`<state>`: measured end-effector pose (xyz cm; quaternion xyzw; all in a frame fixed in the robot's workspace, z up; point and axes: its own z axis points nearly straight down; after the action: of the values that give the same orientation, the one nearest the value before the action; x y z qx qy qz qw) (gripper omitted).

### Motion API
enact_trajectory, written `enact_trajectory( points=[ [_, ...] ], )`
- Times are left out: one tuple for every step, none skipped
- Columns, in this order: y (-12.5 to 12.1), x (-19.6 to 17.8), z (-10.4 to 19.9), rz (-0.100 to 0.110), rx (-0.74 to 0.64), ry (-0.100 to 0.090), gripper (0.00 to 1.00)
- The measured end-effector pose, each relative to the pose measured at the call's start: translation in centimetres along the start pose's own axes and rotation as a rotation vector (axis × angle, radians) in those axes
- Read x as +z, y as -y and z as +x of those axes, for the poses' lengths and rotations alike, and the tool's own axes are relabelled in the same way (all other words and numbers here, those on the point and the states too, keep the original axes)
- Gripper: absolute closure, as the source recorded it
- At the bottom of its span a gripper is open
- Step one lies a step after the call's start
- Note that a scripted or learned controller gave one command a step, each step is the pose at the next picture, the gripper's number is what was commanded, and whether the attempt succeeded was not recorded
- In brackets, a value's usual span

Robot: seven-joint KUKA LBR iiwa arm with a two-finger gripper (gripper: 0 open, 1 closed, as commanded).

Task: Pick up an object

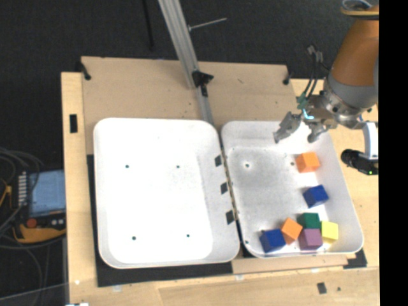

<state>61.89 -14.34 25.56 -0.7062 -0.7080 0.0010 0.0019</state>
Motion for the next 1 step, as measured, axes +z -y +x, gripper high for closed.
enact_trajectory(
  points=[
    [-0.08,-0.32,-0.01,-0.005,-0.001,0.001,0.0]
  ],
)
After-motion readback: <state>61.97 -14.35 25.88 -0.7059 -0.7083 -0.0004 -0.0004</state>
